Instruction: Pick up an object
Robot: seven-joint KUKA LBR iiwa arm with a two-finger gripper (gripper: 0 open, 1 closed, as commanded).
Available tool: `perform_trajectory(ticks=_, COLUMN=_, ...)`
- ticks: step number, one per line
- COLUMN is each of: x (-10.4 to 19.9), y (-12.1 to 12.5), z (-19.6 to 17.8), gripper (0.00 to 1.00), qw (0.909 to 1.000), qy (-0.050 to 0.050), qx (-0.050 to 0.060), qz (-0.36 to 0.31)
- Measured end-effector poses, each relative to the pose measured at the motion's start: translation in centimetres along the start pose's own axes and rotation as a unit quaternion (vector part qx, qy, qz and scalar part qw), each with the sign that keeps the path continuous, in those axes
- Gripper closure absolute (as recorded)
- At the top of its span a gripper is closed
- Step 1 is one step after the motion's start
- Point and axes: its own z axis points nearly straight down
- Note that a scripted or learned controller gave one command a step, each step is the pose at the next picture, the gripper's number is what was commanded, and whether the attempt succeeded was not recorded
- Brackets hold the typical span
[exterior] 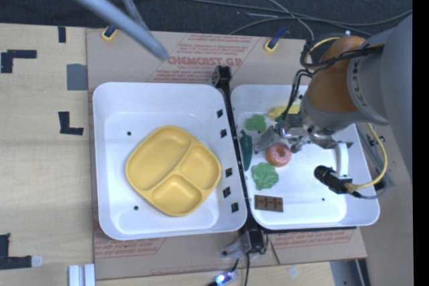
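My gripper hangs low in the right bin, its fingertips just above and left of a red-orange apple-like fruit. A light green leafy piece lies at the bin's upper left, with a dark green pepper below it along the left wall. A bigger green lettuce piece lies under the fruit. A brown chocolate bar rests near the front wall. A yellow item peeks out behind the wrist. I see nothing between the fingers.
A yellow divided plate lies in the left bin. A black divider runs between the two bins. The arm covers the right bin's upper right part.
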Motion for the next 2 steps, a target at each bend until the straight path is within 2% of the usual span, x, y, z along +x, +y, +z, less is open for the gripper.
perform_trajectory(ticks=1, x=-0.1, y=0.0, z=2.7, gripper=0.0, qw=1.0, qy=-0.001, qx=-0.002, qz=0.0)
perform_trajectory(ticks=2, x=0.0, y=0.0, z=1.6, gripper=1.0, qw=1.0, qy=0.0, qx=-0.002, qz=-0.001)
